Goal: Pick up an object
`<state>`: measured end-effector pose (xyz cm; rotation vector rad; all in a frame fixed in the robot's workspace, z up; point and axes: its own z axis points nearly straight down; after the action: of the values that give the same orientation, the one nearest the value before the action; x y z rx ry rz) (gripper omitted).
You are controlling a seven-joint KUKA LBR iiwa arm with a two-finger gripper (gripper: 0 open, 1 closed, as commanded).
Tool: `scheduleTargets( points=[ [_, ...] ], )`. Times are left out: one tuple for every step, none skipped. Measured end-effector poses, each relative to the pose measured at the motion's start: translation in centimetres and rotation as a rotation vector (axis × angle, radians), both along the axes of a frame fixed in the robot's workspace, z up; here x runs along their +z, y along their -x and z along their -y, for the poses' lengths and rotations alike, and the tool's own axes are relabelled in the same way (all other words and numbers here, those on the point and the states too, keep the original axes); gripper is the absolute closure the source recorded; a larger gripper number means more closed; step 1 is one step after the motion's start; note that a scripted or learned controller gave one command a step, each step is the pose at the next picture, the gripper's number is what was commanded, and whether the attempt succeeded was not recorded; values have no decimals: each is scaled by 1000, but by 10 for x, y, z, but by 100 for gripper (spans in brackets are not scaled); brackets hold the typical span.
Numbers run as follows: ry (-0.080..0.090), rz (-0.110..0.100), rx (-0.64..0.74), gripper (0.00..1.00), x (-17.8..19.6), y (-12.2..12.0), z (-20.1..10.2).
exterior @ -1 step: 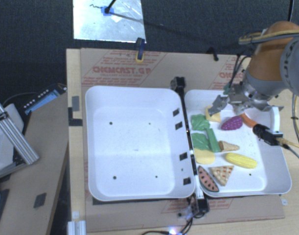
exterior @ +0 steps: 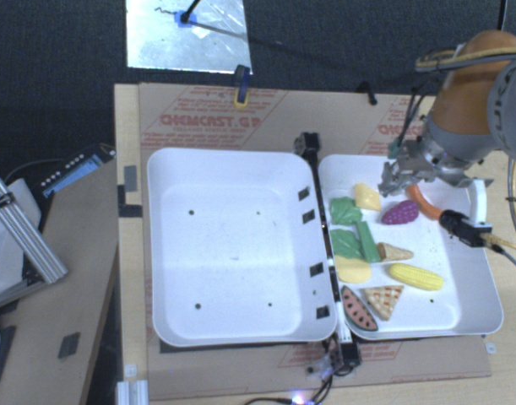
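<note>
Left bin (exterior: 232,251) and right bin (exterior: 473,306) sit side by side on the table; the right one carries small toy foods, among them a green piece (exterior: 345,212), a yellow piece (exterior: 366,197), purple grapes (exterior: 399,213) and corn (exterior: 415,276). These look like light, rigid, smooth plastic, likely to slip, so a hold across the narrow middle seems best. The hand (exterior: 396,180) hovers just above the yellow piece and grapes; whether it is released or clenched cannot be told.
</note>
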<state>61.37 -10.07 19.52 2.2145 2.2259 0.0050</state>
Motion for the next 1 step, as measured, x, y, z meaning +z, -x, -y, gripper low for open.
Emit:
scheduleTargets(
  points=[
    [4,17,1,100,202,-9,-1]
  ],
)
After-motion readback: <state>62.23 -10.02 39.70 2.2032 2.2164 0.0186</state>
